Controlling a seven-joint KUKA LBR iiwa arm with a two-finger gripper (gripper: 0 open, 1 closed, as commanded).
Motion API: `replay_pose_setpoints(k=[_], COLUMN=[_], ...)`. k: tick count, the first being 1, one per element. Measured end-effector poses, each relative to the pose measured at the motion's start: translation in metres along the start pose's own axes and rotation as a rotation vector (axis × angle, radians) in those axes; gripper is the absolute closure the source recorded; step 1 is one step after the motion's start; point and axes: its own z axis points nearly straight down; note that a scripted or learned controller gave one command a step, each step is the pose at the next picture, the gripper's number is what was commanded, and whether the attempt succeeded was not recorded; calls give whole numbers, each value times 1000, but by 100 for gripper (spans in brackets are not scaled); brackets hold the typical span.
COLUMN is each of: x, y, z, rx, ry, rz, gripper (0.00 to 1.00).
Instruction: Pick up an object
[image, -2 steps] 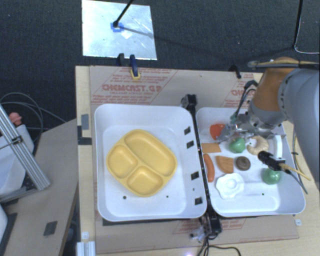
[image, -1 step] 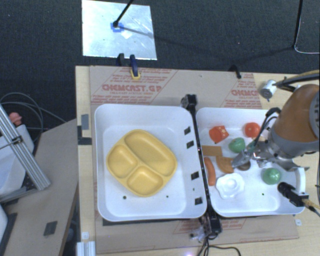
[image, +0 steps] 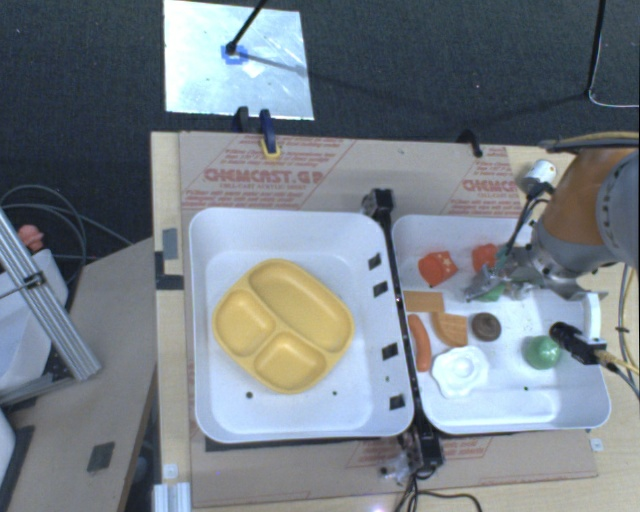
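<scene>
Small toy foods lie in the right shallow white bin: an orange-red lump, brown disc, green ball, white fried egg. The claw hangs above them. The left white bin holds a yellow divided plate.

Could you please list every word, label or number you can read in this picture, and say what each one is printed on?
"CHEMCAST GP": red print on the brown board under the bins, left part.
The same red print on the board's right part: cut off by the arm, not readable in full.
The smaller red lines beneath both: too small to read.
</scene>
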Motion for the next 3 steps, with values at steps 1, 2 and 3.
replay_pose_setpoints(k=[1, 2, 3], x=[8, -5, -4], y=[57, -54, -47], z=[0, -2, -14], rx=[25, 15, 2], ry=[7, 5, 2], rz=[2, 9, 2], gripper=[0, 0, 100])
